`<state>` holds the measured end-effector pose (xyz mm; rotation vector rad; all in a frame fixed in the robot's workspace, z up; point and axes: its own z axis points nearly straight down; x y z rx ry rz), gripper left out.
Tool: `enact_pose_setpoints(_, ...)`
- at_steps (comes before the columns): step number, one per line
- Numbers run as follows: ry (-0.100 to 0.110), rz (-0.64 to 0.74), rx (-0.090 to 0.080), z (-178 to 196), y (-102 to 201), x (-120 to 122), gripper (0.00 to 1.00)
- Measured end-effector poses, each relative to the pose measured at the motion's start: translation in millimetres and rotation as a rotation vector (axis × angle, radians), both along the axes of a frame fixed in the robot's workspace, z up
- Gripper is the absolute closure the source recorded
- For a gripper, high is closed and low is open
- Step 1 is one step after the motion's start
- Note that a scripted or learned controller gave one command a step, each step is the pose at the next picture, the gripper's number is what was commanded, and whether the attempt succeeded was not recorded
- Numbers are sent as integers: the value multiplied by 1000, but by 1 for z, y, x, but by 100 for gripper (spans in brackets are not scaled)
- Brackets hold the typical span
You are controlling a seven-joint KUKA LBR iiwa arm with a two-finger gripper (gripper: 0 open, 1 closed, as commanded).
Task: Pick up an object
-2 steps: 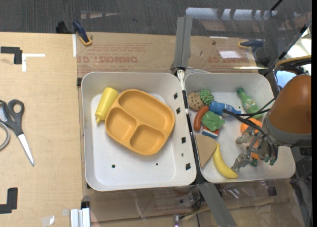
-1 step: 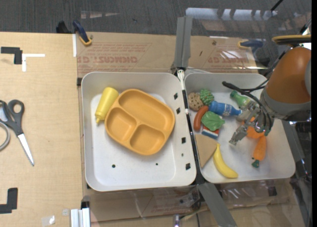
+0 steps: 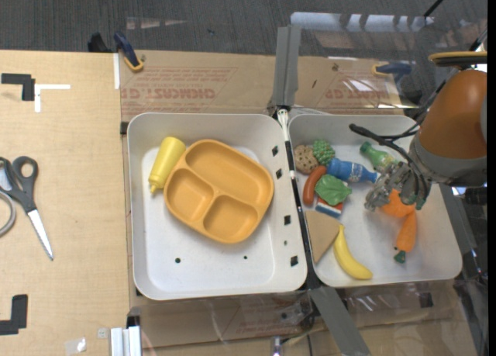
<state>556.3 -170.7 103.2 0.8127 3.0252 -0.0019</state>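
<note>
The arm reaches in from the right, its orange band (image 3: 457,118) bulking over the far edge of the right bin (image 3: 434,269); the gripper (image 3: 394,191) hangs low over that bin's right half, right at the top of an orange carrot (image 3: 406,232) whose upper end is hidden beneath it; whether the gripper is clenched or released I cannot tell from here, and nothing is plainly seen lifted in it.

The rest of the toy food sits to the left of the gripper: a green bottle (image 3: 375,154) towards the back, a blue bottle (image 3: 350,170) just in front of it, a leafy green piece (image 3: 324,151) and a brown cookie (image 3: 304,158) near the bin's back-left corner; a red sausage (image 3: 311,185) beside a green leaf (image 3: 333,189), and a yellow banana (image 3: 349,257) lying near the front wall (well apart from the carrot).

The left bin (image 3: 209,277) holds an orange divided tray (image 3: 217,189) with a yellow bottle (image 3: 166,162) touching its left edge; scissors (image 3: 27,199) lie on the bench far to the left.
</note>
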Motion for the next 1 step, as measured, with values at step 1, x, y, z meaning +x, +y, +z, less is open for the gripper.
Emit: enact_pose_setpoints(1, 6, -14, 3, 89, 88, -6, 100)
